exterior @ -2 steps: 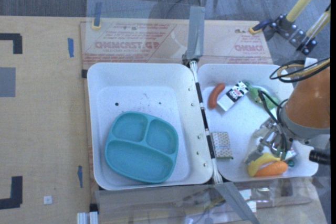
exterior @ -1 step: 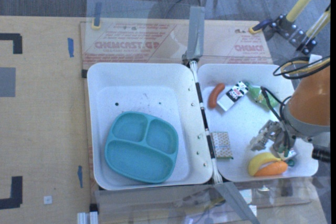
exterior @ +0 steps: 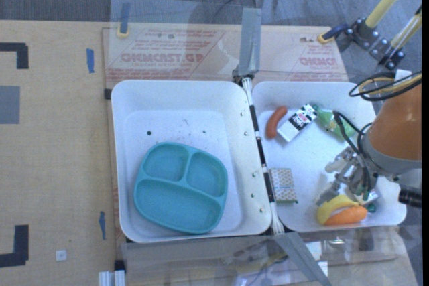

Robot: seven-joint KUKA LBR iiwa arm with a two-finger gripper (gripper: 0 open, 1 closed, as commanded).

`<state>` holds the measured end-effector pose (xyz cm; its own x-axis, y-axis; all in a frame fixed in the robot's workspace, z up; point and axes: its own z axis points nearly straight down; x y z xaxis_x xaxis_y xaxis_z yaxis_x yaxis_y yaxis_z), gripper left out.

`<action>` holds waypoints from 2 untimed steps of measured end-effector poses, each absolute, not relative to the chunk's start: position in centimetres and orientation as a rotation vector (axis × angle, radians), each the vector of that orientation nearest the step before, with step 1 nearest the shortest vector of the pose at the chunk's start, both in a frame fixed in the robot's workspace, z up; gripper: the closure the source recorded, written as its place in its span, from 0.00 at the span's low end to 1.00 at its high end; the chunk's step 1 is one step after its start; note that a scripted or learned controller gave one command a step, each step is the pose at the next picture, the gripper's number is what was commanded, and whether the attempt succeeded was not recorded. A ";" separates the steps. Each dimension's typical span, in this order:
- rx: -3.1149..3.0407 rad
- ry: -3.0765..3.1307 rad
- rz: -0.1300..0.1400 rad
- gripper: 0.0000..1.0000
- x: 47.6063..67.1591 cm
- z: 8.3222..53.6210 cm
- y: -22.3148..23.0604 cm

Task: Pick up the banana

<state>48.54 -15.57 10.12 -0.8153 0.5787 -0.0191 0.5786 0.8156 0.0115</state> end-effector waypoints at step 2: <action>1.020 2.954 0.004 0.00 48.5 9.0 -16.1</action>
